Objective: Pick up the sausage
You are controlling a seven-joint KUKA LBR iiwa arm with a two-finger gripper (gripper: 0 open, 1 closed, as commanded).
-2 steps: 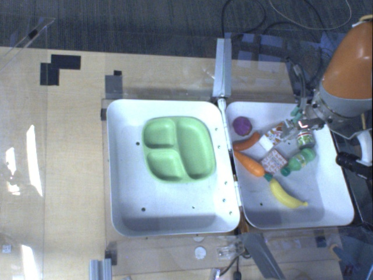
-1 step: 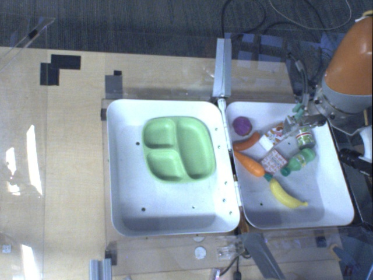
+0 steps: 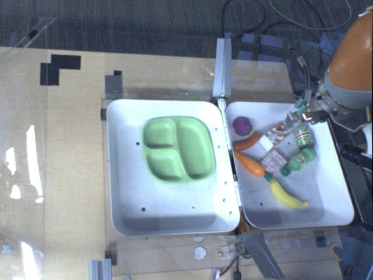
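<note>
Camera view, working from the near edge back: pale wooden surface (image 3: 58,174) carries two shallow white bins side by side. Left bin (image 3: 125,209) holds a green divided plate (image 3: 178,147) with three compartments, sitting toward the bin's far half. Right bin (image 3: 332,209) holds the clutter. Nearest in it, a yellow banana (image 3: 287,196), lying at a slant. Just beyond, an orange carrot (image 3: 250,164) pointing toward the divider between the bins, and beside it a small patterned pink packet (image 3: 273,161). A green bottle (image 3: 297,161) lies tilted just right of the packet, touching or nearly so. The sausage (image 3: 247,141), reddish-orange and slightly curved, lies in the left half of the right bin, just beyond the carrot and close to the divider, its right end meeting a small white-and-red item (image 3: 276,134). A small green-labelled can (image 3: 303,137) stands to the right of that. Purple round object (image 3: 242,124) sits just behind the sausage, near the bin's far left corner. Farther back and right, the arm (image 3: 352,63), its orange band large in view, reaches over the bin's far right corner. The hand (image 3: 303,111) hangs above the can area, well apart from the sausage; nothing seen between its fingers, and how far open it is cannot be told. Dark floor with cables (image 3: 250,10) beyond the surface.
</note>
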